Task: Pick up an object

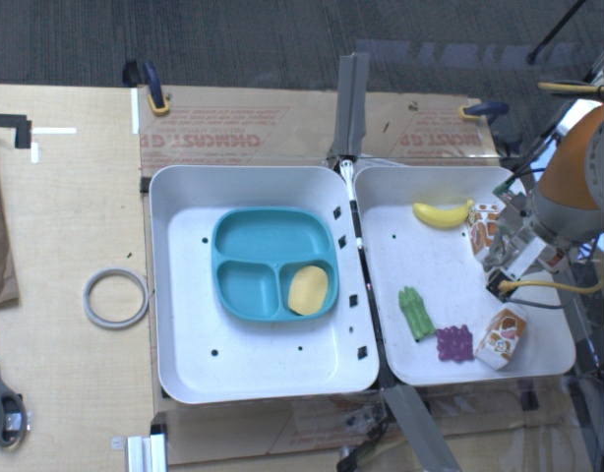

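Observation:
The right bin (430, 362) holds a yellow banana (443, 213) at the back, a green vegetable (415, 313) and a purple bunch of grapes (454, 343) toward the front, and a small orange-and-white carton (503, 337) at the front right. A second orange-and-white packet (481, 230) lies by the right wall. My gripper (503, 260) hangs over the bin's right side, just right of that packet and above the carton. Nothing shows between the gripper and the bin floor.
The left bin (184, 362) holds a teal divided plate (253, 249) with a pale yellow lump (308, 290) in its front right compartment. A grey ring (116, 297) and scissors (2, 411) lie on the bench at left.

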{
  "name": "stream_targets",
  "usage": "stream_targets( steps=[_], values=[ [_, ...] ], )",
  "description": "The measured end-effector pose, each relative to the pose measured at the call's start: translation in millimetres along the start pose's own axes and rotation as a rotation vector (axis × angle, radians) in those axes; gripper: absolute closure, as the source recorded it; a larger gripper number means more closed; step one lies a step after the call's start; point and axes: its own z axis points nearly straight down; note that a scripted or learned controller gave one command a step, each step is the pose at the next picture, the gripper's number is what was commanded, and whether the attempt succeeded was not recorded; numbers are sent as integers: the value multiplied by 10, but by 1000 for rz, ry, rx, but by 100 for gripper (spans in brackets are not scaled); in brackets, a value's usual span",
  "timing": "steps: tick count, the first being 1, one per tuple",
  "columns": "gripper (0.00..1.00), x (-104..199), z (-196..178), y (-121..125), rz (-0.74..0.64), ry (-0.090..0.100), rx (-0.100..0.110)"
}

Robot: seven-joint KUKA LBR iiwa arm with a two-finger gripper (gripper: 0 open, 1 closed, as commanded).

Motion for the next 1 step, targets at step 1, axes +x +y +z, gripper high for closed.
stream_targets(
  steps=[1],
  values=[
    [100, 205, 123, 373, 279, 0, -1]
  ],
)
